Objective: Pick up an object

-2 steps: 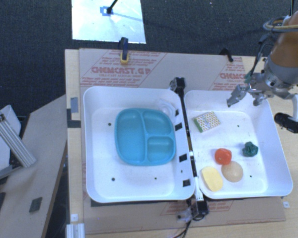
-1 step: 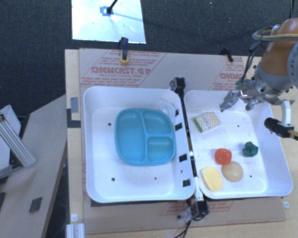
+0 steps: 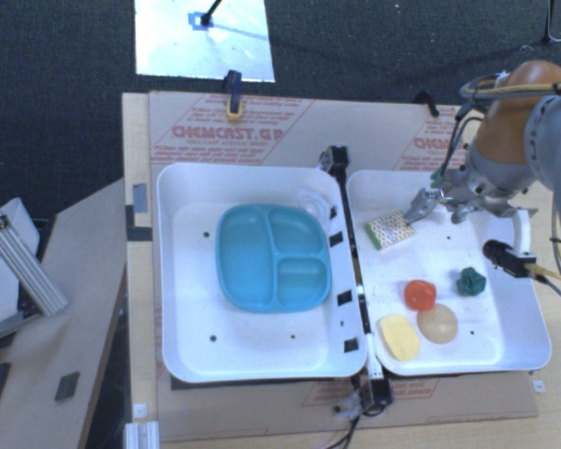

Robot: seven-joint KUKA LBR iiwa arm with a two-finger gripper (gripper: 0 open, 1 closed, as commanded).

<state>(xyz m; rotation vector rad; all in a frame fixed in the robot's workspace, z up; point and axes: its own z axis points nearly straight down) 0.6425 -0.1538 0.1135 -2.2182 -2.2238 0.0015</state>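
Task object taken as the flat patterned pad point(image 3: 390, 229), green-and-white check, lying flat on the floor of the right bin point(image 3: 528, 349) in that bin's upper left part, near the divider between the bins. Its long axis runs on a shallow slant, from lower left to upper right in the frame; the upper-right short end points toward the gripper point(image 3: 432, 206). The gripper sits just beside that upper-right corner, angled down toward the lower left; contact with the pad cannot be told. How far the gripper is open cannot be read from this view, and the pad is not seen lifted off the floor. The arm point(image 3: 533, 120), grey with an orange band, comes in from the right edge, upper right of the frame. Lower in the same bin: a red round object point(image 3: 420, 295), a tan round object point(image 3: 438, 325) touching it at lower right, a yellow oblong piece point(image 3: 399, 337) just left of the tan one, and a dark green lump point(image 3: 470, 281) apart to the right. The left bin point(image 3: 182, 349) holds a blue divided plate point(image 3: 273, 257) near its centre, with a small pale translucent item point(image 3: 314, 201) at the plate's upper right corner, too faint to identify. Both bins rest on a board with red print point(image 3: 262, 131).
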